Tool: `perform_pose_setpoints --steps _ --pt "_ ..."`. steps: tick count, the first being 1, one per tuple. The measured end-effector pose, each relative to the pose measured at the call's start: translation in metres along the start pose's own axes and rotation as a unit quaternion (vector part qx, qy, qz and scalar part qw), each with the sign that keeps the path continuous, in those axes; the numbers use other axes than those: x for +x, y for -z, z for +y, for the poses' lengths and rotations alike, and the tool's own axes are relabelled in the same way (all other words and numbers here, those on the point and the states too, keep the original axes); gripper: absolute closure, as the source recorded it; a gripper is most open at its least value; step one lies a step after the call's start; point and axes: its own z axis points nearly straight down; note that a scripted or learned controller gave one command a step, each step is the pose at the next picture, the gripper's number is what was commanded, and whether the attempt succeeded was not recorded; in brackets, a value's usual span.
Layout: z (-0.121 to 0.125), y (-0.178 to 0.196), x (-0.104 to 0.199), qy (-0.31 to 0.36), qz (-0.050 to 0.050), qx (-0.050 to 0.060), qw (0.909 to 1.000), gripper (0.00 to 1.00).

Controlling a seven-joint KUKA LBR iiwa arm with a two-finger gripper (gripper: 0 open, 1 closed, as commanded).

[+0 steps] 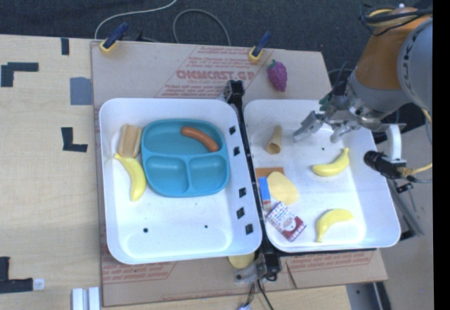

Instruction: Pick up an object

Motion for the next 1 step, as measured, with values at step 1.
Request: perform_pose_setpoints --steps 1 --pt "0.0141 -0.0643 0.0547 0.0 0.001 0.004 1.0 0.0"
